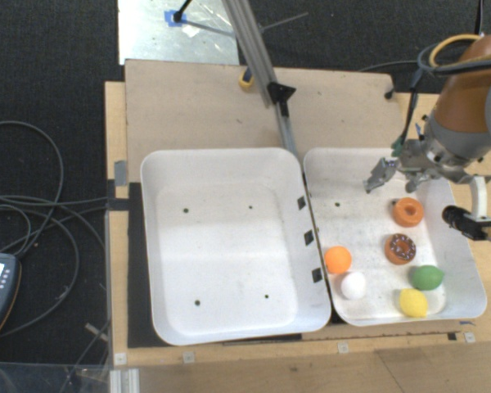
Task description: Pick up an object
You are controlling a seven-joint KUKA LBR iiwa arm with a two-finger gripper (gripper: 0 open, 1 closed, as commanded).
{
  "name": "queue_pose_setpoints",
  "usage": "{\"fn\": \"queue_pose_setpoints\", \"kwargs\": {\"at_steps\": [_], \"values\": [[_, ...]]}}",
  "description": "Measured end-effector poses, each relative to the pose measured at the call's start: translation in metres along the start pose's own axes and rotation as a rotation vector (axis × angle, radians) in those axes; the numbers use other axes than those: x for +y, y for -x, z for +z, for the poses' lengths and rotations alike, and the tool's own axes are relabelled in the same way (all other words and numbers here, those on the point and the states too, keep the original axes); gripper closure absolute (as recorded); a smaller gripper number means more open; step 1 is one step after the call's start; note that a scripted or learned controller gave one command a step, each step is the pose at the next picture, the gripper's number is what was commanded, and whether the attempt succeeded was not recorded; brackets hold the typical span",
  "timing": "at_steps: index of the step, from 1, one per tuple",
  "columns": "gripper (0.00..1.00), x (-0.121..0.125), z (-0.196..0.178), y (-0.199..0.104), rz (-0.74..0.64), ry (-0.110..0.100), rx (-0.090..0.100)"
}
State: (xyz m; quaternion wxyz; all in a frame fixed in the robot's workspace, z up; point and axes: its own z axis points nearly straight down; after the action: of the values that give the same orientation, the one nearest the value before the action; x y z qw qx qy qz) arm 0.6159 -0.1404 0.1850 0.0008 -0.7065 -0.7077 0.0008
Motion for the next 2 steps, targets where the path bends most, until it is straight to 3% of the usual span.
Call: {"fn": "queue_pose_setpoints", "kwargs": {"at_steps": [2], "values": [[0.00, 0.001, 0.097, 0.010, 0.001, 0.000, 0.001]]}}
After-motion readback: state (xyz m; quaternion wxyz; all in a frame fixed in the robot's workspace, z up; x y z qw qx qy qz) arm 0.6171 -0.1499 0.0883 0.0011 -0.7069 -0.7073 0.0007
